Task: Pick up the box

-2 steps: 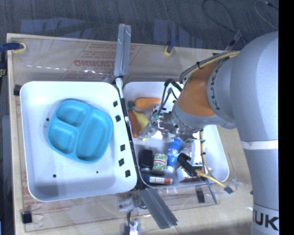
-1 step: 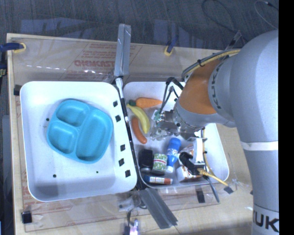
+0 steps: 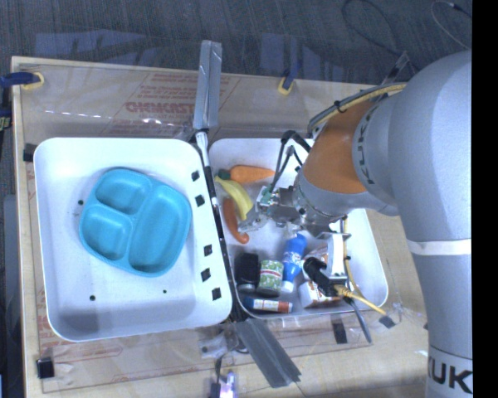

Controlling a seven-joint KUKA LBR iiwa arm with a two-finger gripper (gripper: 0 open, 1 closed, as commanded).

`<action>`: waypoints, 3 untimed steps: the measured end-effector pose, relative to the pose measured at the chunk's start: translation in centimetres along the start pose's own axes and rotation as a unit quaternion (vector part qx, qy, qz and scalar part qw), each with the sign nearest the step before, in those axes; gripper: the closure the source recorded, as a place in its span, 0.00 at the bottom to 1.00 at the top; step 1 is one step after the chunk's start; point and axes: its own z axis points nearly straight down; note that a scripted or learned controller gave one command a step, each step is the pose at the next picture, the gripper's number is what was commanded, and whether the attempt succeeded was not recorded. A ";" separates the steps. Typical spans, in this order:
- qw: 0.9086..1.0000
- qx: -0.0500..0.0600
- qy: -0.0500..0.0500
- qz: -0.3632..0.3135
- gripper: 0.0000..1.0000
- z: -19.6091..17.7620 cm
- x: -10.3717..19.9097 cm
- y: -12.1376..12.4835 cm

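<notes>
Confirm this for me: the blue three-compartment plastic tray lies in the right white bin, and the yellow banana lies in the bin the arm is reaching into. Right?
Wrong on one count. The camera view shows the blue three-compartment plastic tray in the left white bin, not the right one. The rest stands: the yellow banana lies in the right white bin, where the grey arm reaches in.

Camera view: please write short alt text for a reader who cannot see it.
A grey arm with an orange band reaches into the right bin, above a banana, a carrot and small packages. The left bin holds a blue divided tray.
</notes>
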 end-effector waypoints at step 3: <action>0.994 0.001 0.002 0.113 0.00 2.1 1.5 -3.4</action>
